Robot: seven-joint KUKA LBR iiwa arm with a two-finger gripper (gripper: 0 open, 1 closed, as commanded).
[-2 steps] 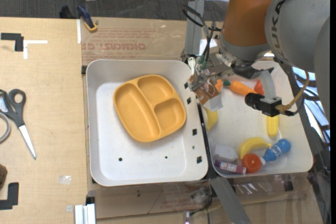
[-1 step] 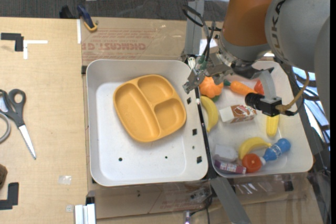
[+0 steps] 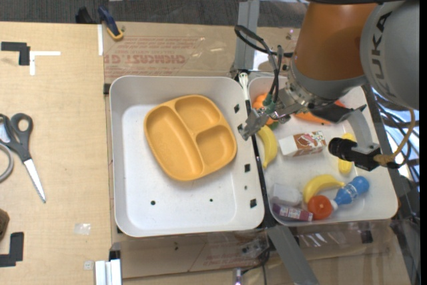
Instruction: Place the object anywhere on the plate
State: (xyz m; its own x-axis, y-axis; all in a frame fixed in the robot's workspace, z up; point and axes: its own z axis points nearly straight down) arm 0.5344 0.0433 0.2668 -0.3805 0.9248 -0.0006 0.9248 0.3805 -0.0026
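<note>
A yellow-orange plate [image 3: 190, 135] with three compartments lies in the left white bin [image 3: 133, 197], toward its back and right; nothing rests on it. My gripper [image 3: 256, 121] hangs low over the divider between the two bins, just right of the plate's rim. A yellow banana [image 3: 269, 145] lies directly below and right of it in the right bin [image 3: 383, 207]. A small orange and green item [image 3: 262, 103] shows right behind the gripper, partly hidden by the wrist. I cannot see anything held.
The right bin also holds a small brown-and-white carton [image 3: 303, 143], a second banana [image 3: 322, 183], a red ball [image 3: 320, 206], a blue toy [image 3: 351, 190] and a clear pouch [image 3: 287, 202]. Scissors [image 3: 23, 150] lie on the bench at far left.
</note>
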